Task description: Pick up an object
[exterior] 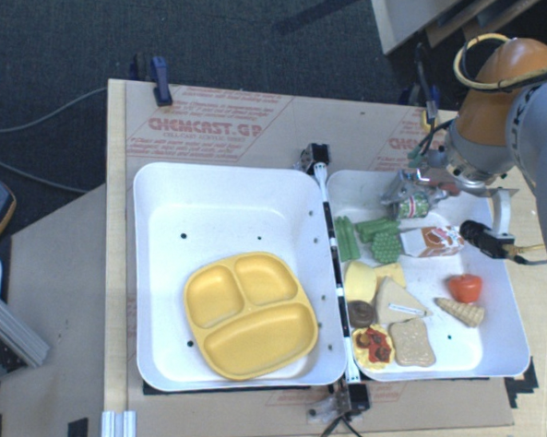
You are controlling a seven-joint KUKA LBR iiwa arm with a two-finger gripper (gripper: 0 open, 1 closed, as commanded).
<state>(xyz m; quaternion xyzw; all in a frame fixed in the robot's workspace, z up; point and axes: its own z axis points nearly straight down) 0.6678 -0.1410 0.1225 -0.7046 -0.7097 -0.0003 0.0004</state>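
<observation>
Yellow plastic, a divided plate (250, 315) with three compartments lies in the near part of the left bin (164, 197). The right bin (506, 352) holds many toy foods: a green and white can (413, 209) at its far side, green pieces (372, 239) just beside it, a white packet with red print (436, 239), a red tomato (464, 287), a waffle cone (462, 312), a yellow cheese wedge (380, 286), a slice of bread (412, 341) and a small pizza slice (373, 345) at the near edge. The pincer (417, 185) is low over the far side of the right bin, directly above the can and touching it or nearly so. I cannot tell if it is released or clenched. Both bins rest on the cardboard-covered counter (214, 126).
</observation>
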